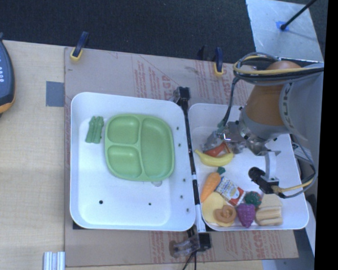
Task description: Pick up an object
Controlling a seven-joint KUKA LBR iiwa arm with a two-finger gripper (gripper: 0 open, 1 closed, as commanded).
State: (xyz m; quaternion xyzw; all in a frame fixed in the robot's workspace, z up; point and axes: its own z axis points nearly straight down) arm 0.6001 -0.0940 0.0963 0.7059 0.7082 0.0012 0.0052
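Gripper (224, 141) low in the right shallow white bin (291, 166), just above the yellow plastic banana (214, 158); its state cannot be told. Nothing lifted yet; grasp and raise remain.

You have two white bins: the left bin (80, 206) holds a pale green divided plate (140, 146) and a darker green ridged piece (94, 129). In the right bin (296, 166) you see a yellow banana (214, 158), an orange carrot (210, 185) with a green top, a white packet (229, 190) printed in red and green, purple grapes (245, 213), a tan bread piece (269, 213), a yellow disc (210, 210) and an orange-brown round piece (227, 213). The arm (295, 104) is grey with an orange band; the tool (228, 137) looks grey metal with a touch of red at it. Your bench (26, 169) is light wood, overlaid by brown cardboard (127, 73) with faded red lettering, pinned by blue-and-yellow clamps (78, 47). A grey square (55, 93) sits on the wood.
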